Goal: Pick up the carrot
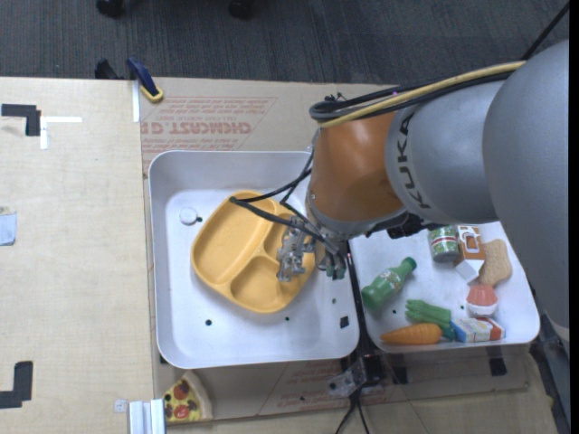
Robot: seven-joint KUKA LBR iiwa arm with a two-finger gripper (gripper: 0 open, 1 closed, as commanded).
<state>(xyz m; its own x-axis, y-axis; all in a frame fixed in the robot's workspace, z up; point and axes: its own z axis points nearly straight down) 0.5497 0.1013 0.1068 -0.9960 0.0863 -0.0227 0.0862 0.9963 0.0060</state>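
The carrot (412, 334) is orange and lies on its side near the front edge of the right bin (517, 331). My gripper (303, 259) hangs over the right rim of a yellow divided plate (237, 247) in the left bin (181, 328), well to the left of the carrot. The big grey arm with its orange band (357, 165) covers much of the space between the two bins. I cannot make out how the metal fingers stand, and nothing shows between them.
In the right bin a green bottle (388, 283) lies above the carrot, with a green vegetable (427, 313), a small can (443, 243), a bread slice (495, 261) and other toy foods beside it. A pizza slice toy (184, 401) lies outside the left bin's front corner.
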